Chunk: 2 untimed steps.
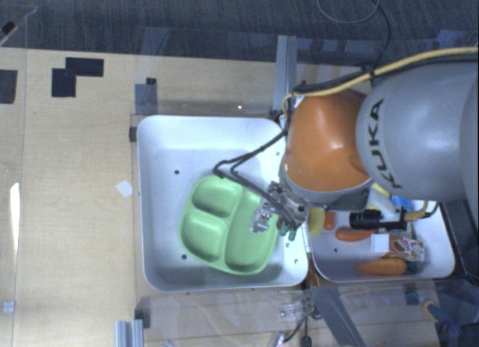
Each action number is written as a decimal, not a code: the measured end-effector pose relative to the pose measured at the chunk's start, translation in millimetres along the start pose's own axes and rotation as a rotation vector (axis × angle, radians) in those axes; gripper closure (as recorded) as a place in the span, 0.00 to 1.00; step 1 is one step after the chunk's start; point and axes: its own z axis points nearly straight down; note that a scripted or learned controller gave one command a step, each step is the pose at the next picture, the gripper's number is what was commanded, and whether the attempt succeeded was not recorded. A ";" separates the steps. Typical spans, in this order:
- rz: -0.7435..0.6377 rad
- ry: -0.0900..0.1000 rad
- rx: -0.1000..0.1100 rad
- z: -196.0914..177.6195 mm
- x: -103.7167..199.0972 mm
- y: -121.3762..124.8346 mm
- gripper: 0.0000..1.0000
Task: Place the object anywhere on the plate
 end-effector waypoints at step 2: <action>0.000 -0.005 -0.005 -11.1 -1.5 1.8 1.00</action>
